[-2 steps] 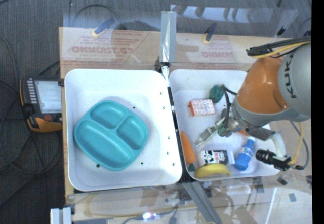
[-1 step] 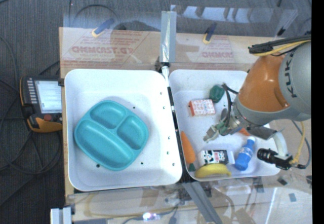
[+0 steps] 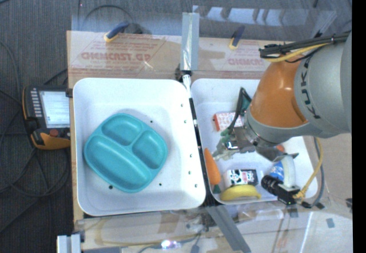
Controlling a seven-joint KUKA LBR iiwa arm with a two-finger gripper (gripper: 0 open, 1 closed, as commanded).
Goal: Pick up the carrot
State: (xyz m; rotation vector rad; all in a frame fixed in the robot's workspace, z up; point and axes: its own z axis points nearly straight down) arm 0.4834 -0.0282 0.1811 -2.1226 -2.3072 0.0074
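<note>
The carrot (image 3: 212, 170) is a slim orange piece lying along the left wall of the right bin (image 3: 201, 93), near its front corner. My gripper (image 3: 227, 144) hangs over the middle of that bin, a little up and right of the carrot's top end and apart from it. Its dark metal fingers point toward the bin's left side. The arm's orange band and grey body cover the bin's right half.
In the right bin lie a yellow banana (image 3: 240, 192), a small black-and-white carton (image 3: 241, 177), a red-and-white packet (image 3: 223, 120) and a blue-capped bottle (image 3: 283, 172). The left bin (image 3: 91, 94) holds a teal divided plate (image 3: 126, 151).
</note>
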